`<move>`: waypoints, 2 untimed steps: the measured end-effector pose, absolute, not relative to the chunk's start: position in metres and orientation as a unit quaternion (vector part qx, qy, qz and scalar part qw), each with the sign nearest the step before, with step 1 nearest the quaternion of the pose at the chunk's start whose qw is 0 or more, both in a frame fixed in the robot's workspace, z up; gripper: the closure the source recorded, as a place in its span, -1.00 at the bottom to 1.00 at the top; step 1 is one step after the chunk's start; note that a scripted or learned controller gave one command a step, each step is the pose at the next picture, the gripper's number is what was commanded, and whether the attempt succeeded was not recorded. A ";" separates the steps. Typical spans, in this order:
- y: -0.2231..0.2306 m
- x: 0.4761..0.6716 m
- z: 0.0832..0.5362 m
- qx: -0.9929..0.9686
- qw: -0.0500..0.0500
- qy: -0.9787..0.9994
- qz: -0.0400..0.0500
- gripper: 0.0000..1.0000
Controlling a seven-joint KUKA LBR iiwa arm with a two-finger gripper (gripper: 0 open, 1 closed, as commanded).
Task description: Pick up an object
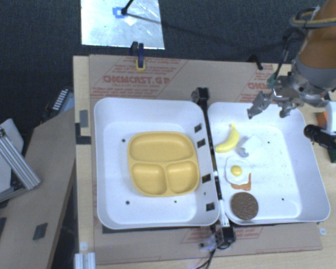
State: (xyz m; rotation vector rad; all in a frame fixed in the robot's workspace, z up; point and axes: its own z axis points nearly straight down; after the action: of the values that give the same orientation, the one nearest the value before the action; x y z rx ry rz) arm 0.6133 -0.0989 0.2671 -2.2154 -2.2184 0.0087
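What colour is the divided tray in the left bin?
Yellow; the divided tray shows best in the camera view.

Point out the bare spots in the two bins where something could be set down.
Right bin: bare floor between its right wall and the food. Crowded down its left side, with banana, fried egg and brown patty. Left bin: the yellow tray fills the middle; bare strips along the left wall and front edge.

Tray (159, 162) in left bin (109, 122); banana (228, 140), egg (237, 171), patty (245, 205) in right bin (302, 167).
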 end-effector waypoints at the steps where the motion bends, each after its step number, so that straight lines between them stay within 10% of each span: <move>1: -0.099 0.615 0.273 -0.706 -0.001 -0.708 0.000 -1.00; 2: -0.097 0.614 0.210 -0.707 0.001 -0.708 0.001 -1.00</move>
State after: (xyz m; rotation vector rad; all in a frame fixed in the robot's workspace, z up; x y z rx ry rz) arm 0.6142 -0.0968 0.2100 -2.2179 -2.2217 0.0035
